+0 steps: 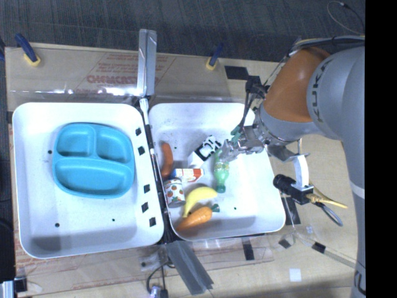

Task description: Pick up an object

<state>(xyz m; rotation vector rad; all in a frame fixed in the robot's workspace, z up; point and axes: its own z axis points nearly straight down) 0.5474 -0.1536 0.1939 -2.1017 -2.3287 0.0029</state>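
Right of centre, the end effector (231, 149) meets a green bottle (220, 172); grip unclear. Cardboard (111, 70) lettering upper left is unreadable.

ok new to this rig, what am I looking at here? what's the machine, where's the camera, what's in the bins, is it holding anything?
One camera, fixed above the bench, looks down at a slant. The grey machine with the orange band is a robot arm reaching in from the right. Its gripper hangs low over the right bin, just above a green bottle; I can't tell whether anything is gripped.

The right bin holds toy food: a banana, a carrot, a sausage, a small printed cup, a red and white packet and a black and white item. The left bin holds a blue divided tray.
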